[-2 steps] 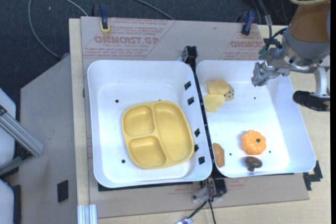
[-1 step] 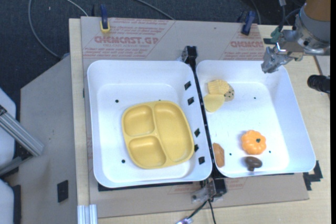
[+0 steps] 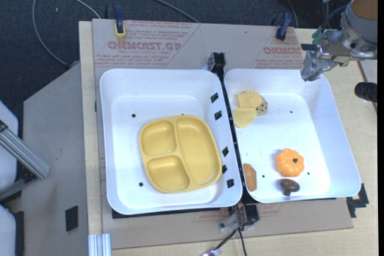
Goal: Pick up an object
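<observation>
L bin (image 3: 114, 129): yellow divided tray (image 3: 179, 153) sits centre, three compartments, long axis slanted toward lower R; nothing in it that I can see. Divider w/ black clips runs btwn the bins. R bin (image 3: 336, 129): pale yellow chip-like pieces (image 3: 247, 110) up near the divider, one w/ dark specks; lower down a small brown item (image 3: 249, 177) against the divider wall, then an orange pumpkin-shaped toy (image 3: 290, 162), upright, w/ a dark brown lump (image 3: 289, 186) just below it, close but can't tell if touching. End effector (image 3: 313, 68) hangs at the R bin's far R corner, over the rim, nothing visibly in it; open vs closed: can't tell at this res. Key relation: every candidate lies toward lower L of the end effector. Chip pieces are nearest, across the bin toward the divider; pumpkin is well apart, down toward the near edge. Judgement: pick not yet begun; pumpkin looks the easiest grab, being round and standing proud of the floor.
</observation>
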`<act>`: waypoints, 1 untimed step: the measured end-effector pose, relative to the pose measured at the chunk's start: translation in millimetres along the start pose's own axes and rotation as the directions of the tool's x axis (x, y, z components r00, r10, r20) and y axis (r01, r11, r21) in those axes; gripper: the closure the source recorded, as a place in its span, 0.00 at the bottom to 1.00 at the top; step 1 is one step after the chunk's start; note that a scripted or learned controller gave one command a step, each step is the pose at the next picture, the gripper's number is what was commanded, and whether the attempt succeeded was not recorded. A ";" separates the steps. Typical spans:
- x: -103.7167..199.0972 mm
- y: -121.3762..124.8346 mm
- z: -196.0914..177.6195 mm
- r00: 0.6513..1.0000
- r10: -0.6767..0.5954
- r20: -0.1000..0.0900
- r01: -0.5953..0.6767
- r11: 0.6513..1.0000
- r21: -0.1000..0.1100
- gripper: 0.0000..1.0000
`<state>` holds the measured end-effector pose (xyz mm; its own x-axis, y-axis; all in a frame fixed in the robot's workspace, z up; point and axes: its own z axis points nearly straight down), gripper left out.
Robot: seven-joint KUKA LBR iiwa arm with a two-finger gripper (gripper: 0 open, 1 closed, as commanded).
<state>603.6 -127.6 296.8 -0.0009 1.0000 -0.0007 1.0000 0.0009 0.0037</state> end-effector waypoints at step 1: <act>50.6 7.9 20.0 1.000 -0.003 -0.003 0.003 1.000 0.007 1.00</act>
<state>611.6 -77.0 276.8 -0.0038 1.0000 0.0018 1.0000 0.0038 -0.0030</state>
